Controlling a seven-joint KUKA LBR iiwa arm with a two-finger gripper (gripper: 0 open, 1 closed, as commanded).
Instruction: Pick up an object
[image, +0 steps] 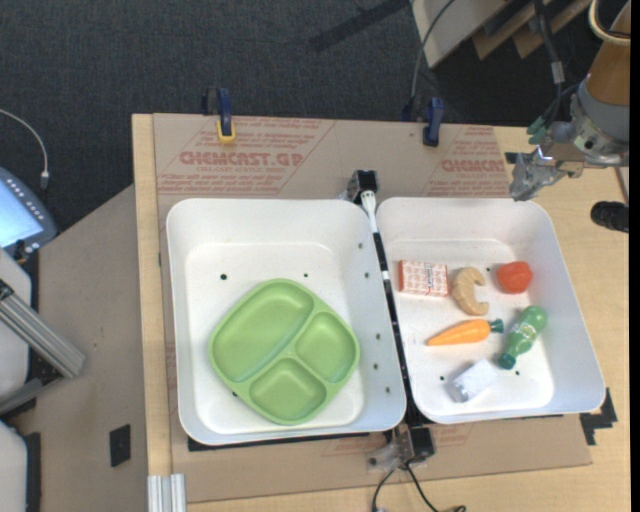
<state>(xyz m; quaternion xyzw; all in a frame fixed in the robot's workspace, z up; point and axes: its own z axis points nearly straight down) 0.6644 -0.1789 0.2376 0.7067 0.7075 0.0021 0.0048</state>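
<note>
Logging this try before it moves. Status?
Pincer above right bin's far rim, holding nothing. Carrot, tomato, bottle untouched in bin. Path clear.

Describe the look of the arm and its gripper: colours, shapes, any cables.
At the picture's top right the arm shows an orange band over a grey, rounded wrist section. Below it hangs the gripper, a small grey metal piece with a touch of green near its mount. Dark cables run down beside the wrist. The picture is too blurred for me to read any markings.
</note>
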